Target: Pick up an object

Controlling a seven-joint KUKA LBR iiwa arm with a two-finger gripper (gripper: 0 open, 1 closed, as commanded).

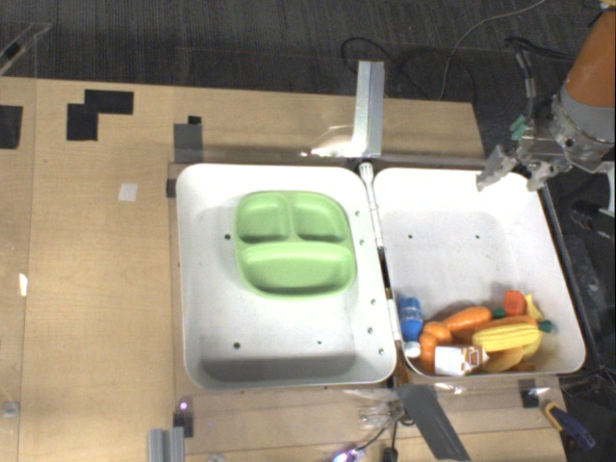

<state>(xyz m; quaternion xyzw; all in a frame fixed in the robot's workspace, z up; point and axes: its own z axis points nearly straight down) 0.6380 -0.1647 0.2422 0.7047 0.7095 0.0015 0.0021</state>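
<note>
In the left bin (207, 287) lies a green divided plate (292, 242), upside of it showing two small compartments above one wide one, set toward the upper middle of the bin floor. Its lower edge blurs into the white plastic and the far rim is soft, so no finer detail can be made out.

The right bin (462, 229) holds its things crowded into the lower right corner of the frame. There a blue bottle-like item (410, 317) lies just beside the bin's left wall, touching an orange carrot-shaped toy (460, 321). Next to that sits a yellow piece like corn or a banana (507, 338), with a small white carton (452, 359) in front of it and an orange-red bit (514, 303) behind. These overlap one another, so their outlines are partly hidden and their exact kinds are hard to tell.

At the upper right of the frame the arm (589, 85) is cut off by the edge. Its gripper (510, 165) hangs over the top rim of the right bin, well apart from the pile, with nothing between its fingers, which look spread apart, though they are small and blurred.
</note>
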